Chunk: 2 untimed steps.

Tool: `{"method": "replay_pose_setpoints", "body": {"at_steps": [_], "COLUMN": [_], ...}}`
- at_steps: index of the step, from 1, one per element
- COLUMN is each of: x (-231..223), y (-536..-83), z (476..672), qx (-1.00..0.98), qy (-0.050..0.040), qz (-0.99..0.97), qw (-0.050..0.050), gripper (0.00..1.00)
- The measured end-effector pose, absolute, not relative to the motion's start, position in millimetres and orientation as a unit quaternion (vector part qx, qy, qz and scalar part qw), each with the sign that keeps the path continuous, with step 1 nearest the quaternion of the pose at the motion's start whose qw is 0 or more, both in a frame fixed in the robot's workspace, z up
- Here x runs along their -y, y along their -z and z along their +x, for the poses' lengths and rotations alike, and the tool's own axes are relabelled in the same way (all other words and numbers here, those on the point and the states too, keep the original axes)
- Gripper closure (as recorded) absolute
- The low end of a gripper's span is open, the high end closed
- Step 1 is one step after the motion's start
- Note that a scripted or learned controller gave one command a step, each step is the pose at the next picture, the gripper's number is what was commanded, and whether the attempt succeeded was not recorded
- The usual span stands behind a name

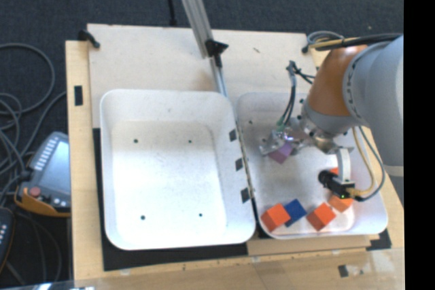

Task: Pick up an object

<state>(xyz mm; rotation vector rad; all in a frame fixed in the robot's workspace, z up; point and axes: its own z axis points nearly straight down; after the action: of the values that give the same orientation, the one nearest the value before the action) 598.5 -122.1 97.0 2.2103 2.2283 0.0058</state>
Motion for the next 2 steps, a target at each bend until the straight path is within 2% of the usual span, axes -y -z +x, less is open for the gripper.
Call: {"method": "replay_pose_setpoints", "body": {"at_steps": [1, 2], "x": [44, 70], "y": [-202, -197], "z": [615.3, 628.9], "qx": [-0.710, -0.707], "qy": [-0.0036, 0.0002], "qz": [0.704, 0.708], "qw": [0.003, 0.001], "gripper": [1.00, 1.00]}}
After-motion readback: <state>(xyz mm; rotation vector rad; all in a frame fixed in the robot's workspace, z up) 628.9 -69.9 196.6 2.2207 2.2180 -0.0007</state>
